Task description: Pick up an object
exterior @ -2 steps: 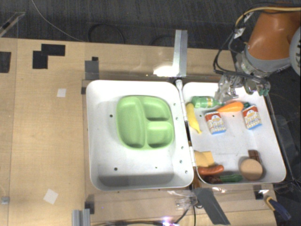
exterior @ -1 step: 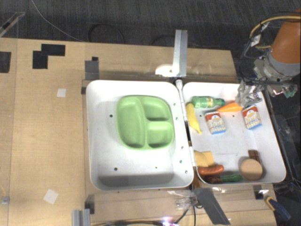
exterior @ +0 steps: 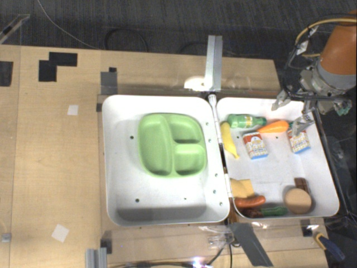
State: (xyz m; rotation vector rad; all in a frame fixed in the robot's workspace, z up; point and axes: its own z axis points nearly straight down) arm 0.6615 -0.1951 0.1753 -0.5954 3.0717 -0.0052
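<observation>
The two-finger gripper (exterior: 292,111) hangs with jaws spread, grasping nothing, over the right white bin's (exterior: 328,175) back edge — just beside the orange plastic carrot (exterior: 273,127).

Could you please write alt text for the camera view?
A gripper hovers open over the right white bin of toy food, near a carrot and a small carton. The left bin holds a green divided tray.

Two white bins on the table, with the hand over the right one.

We see a green divided tray (exterior: 170,144) in the left bin (exterior: 120,194); the right bin (exterior: 326,197) holds a bottle (exterior: 245,120), banana (exterior: 227,139), carrot (exterior: 273,127), two small cartons, and sausage (exterior: 249,201). The hand (exterior: 292,111), fingers spread, hangs above the carrot.
</observation>
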